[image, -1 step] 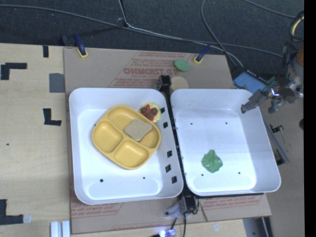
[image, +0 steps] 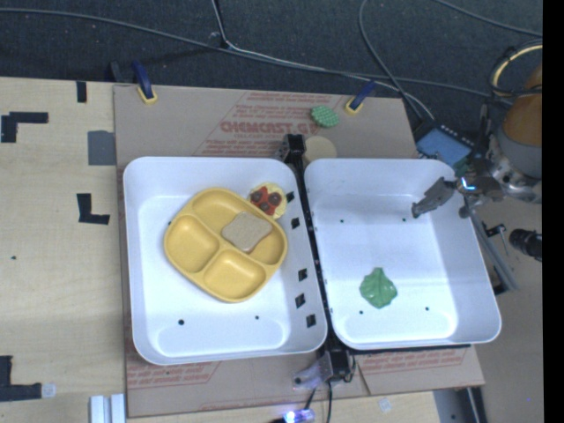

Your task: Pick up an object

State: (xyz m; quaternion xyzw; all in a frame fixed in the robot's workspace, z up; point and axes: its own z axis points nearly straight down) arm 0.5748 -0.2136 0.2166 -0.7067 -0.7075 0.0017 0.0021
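Note:
A green leafy toy [image: 379,287] lies in the right bin [image: 476,324], near its front. The left bin [image: 145,324] bears a yellow divided plate [image: 211,254] with a tan bread slice [image: 246,231] on it. A small red and dark berry piece [image: 268,199] rests at the plate's far right rim. My gripper [image: 447,206] hangs over the right bin's far right corner, open, with nothing between its fingers. It is well away from the green toy, up and to the right of it.
A small green studded piece [image: 324,115] lies on the cardboard behind the bins. Two blue clamps [image: 144,85] [image: 358,101] hold the cardboard's far edge. Cables [image: 264,55] run across the dark floor behind. A black divider [image: 304,236] joins the bins.

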